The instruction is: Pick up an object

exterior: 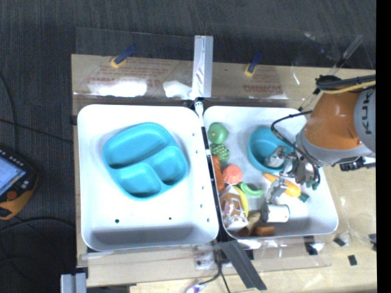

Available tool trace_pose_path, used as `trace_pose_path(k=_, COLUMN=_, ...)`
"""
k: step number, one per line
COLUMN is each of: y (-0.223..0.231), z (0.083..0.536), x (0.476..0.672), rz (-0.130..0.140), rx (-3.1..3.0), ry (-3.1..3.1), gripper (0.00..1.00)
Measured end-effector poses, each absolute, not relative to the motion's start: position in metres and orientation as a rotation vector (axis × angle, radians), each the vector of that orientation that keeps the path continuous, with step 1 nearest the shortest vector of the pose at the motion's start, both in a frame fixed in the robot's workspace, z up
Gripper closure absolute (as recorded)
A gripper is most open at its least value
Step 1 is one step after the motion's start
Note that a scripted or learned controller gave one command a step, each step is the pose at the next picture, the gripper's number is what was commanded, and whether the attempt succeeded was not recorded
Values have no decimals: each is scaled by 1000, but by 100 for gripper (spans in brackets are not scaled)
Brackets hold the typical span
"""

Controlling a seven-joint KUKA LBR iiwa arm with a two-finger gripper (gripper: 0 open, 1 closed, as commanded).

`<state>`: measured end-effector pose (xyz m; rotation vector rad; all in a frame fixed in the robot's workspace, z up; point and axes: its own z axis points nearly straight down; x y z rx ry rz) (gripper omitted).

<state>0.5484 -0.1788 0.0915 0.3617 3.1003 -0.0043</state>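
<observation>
While the grey-orange arm (333, 124) reaches in from frame right, its gripper (282, 185) hangs over right bin (324, 221) w/ toy food (232, 174); finger state can't be told. Left bin (91, 224) holds blue tray (145, 159).

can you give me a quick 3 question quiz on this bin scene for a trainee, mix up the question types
1. True or false: the blue divided tray lies in the left bin.
2. Which bin is the gripper over? A) left bin B) right bin C) neither
3. Fill in: the green apple sits in the right bin's far-left corner, to the left of the blue ____.

Key
1. True.
2. B. It hangs above the clutter there, near the orange carrot-like piece and the white cup.
3. Bowl.
</observation>
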Motion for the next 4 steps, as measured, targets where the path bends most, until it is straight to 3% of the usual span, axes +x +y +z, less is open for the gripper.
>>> trace_pose_path(k=2, y=-176, z=92, x=519, rz=-10, rx=371, ry=3096, gripper=0)
trace_pose_path(k=3, y=-125, z=92, x=540, rz=-3, rx=485, ry=3084, gripper=0)
trace_pose_path(k=4, y=-116, z=92, x=540, rz=-13, rx=277, ry=3107, gripper=0)
